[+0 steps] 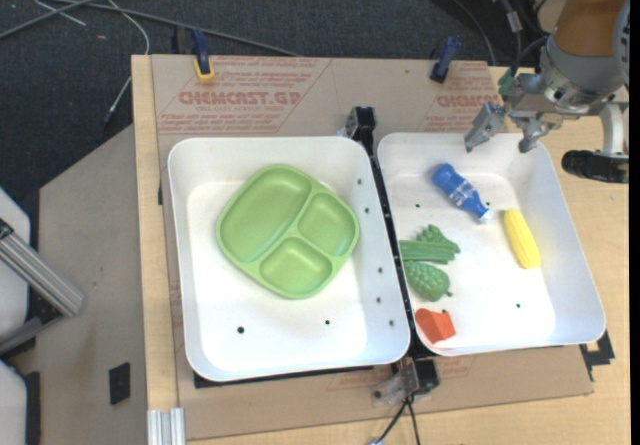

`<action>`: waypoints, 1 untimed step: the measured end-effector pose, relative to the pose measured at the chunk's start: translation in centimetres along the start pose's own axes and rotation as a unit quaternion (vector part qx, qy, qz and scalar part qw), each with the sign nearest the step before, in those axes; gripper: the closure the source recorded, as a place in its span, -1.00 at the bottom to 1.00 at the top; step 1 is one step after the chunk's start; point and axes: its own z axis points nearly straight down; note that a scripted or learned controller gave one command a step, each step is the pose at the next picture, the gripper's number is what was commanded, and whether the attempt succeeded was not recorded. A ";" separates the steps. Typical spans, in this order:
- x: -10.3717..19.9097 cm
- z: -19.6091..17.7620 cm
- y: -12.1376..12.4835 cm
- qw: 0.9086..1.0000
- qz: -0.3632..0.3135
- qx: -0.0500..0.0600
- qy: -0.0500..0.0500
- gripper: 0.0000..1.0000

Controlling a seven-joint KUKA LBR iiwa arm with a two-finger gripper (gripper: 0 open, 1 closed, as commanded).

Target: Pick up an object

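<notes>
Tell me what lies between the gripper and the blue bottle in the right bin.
Nothing visible does. The open gripper hangs above the right white bin's far edge, and only bare bin floor separates it from the blue plastic bottle. The yellow toy corn cob lies off to the side.

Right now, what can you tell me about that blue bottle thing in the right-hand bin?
The blue bottle looks like a small plastic toy with a blue body and a paler, clear-looking end. It lies on its side, slanted, on the floor of the right bin, near the far end. Nothing touches it; the yellow piece lies just beside it.
</notes>
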 end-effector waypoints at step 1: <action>0.0 -0.8 0.3 1.000 -0.001 -0.007 -0.001 -1.00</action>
